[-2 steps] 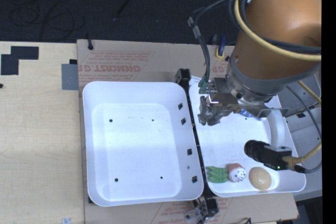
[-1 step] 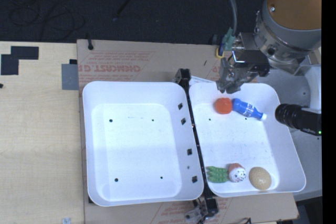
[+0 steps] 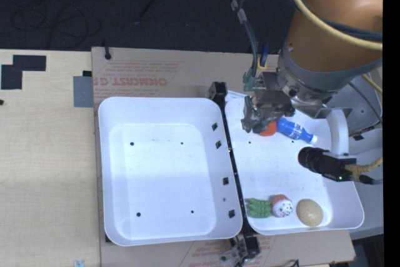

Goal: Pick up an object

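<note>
Over the right white bin (image 3: 350, 212) our gripper (image 3: 257, 123) sits on the orange object (image 3: 269, 129), fingers unreadable, so we'd confirm a pinch before lifting.

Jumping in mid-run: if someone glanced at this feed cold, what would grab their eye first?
Probably the big orange band of the arm at the upper right, looming over the right bin. Below it the gripper sits low at that bin's far end, right by a small orange-red object and a blue bottle. Along the near edge lie a green item, a white-and-red ball and a tan egg-shaped object.
</note>
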Motion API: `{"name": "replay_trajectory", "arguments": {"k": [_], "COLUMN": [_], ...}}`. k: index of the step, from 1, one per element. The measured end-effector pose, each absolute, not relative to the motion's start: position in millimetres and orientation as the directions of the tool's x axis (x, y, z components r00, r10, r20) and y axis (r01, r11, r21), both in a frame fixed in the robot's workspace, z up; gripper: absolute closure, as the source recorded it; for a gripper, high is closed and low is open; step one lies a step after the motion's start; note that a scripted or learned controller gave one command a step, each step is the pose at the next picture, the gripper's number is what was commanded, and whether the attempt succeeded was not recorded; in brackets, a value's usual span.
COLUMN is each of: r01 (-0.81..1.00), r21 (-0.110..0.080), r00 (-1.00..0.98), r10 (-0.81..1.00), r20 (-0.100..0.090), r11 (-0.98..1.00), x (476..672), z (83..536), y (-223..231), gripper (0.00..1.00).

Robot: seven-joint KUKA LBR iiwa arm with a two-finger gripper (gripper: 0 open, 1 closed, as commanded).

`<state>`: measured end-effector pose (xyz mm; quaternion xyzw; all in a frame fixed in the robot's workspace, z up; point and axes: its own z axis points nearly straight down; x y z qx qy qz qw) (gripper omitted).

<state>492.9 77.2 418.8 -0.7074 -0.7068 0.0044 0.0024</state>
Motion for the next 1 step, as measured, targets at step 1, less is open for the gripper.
{"name": "replay_trajectory", "arguments": {"k": [1], "r01": [1.000], "r21": [-0.004], "r00": [0.005], "r10": [1.000], "r20": [-0.001], "r11": [-0.005], "x": [475.1], "z": [422.7], "y": [17.5], "gripper": [1.00]}}
